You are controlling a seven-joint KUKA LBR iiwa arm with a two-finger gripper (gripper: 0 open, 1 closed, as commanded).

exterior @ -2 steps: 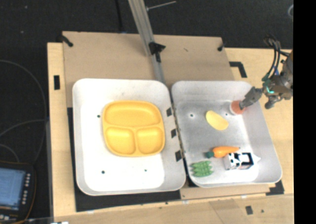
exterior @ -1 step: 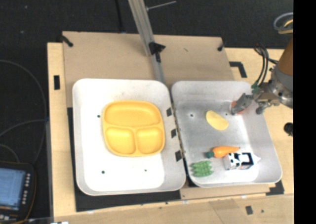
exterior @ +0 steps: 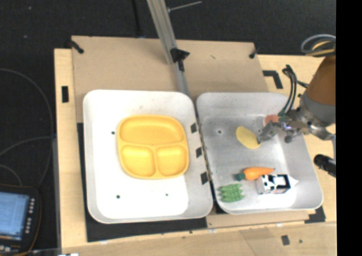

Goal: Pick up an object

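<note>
The right bin (exterior: pixel 226 108) holds a pale yellow oval piece (exterior: pixel 247 137), an orange carrot (exterior: pixel 258 173), a black-and-white cow-patterned block (exterior: pixel 274 183) and a green leafy piece (exterior: pixel 231 193). My gripper (exterior: pixel 270 130) reaches in from the right, low over the bin's upper right part, just right of the yellow piece. A small pinkish-red thing (exterior: pixel 272 118) shows right beside the fingers; whether it is held is unclear.
The left bin (exterior: pixel 102 192) carries a yellow three-compartment tray (exterior: pixel 151 146). A metal pole (exterior: pixel 164 29) slants up from between the bins at the back. Cables (exterior: pixel 291 88) hang by the arm at the right.
</note>
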